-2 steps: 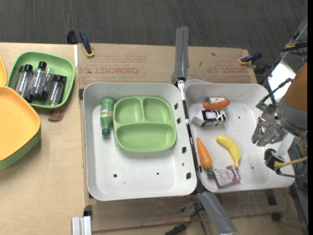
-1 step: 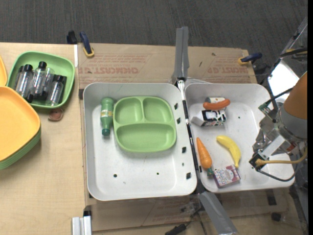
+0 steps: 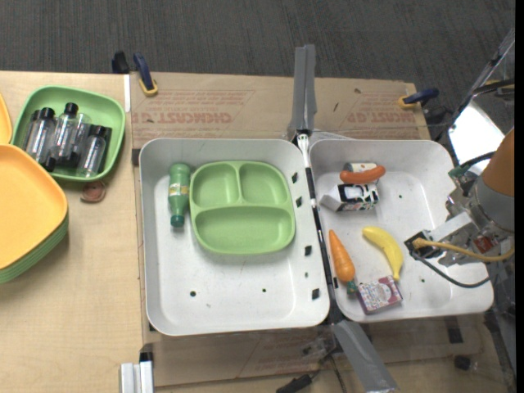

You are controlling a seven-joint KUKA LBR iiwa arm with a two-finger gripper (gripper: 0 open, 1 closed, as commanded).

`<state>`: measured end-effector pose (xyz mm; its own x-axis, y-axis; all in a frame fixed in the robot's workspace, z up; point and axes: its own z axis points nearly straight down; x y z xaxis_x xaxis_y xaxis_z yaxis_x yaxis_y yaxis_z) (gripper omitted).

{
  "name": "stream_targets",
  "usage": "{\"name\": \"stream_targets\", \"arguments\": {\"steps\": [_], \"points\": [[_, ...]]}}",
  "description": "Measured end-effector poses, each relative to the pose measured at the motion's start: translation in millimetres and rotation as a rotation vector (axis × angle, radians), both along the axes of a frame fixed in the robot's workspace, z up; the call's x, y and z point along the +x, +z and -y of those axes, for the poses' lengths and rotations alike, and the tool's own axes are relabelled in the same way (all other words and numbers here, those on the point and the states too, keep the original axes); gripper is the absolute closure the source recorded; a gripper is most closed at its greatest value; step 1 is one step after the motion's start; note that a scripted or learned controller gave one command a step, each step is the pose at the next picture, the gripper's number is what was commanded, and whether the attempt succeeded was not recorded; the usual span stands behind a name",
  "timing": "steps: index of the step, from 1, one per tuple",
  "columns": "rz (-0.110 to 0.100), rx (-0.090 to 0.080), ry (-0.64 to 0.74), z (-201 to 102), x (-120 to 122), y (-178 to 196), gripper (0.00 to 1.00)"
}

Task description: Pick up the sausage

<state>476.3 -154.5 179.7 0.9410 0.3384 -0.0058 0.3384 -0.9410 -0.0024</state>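
Observation:
The sausage (image 3: 362, 173) is short and orange-red, lying crosswise near the far wall of the right bin (image 3: 426, 158). Just in front of it, touching or nearly so, a small black-and-white carton (image 3: 357, 196) lies on its side. My gripper (image 3: 467, 240) hangs over the right bin's right edge, well to the right of the sausage and nearer the camera, with bare bin floor between them. Nothing shows between its fingers from this angle.
A banana (image 3: 386, 250), a carrot (image 3: 341, 256) and a purple packet (image 3: 378, 294) lie in the near half of the right bin. The left bin (image 3: 237, 301) holds a green divided plate (image 3: 242, 206) and a green bottle (image 3: 178, 193). On the bench's left are a green tray of bottles (image 3: 70, 133) and yellow plates (image 3: 24, 211).

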Motion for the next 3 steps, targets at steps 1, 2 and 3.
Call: {"name": "stream_targets", "arguments": {"steps": [1, 2, 3], "points": [[-0.005, 0.0, 0.004, 0, 0, 7, 1.0], [-0.01, 0.0, 0.008, 1, 0, 15, 1.0], [-0.015, -0.001, 0.012, 1, 0, 22, 1.0]]}}
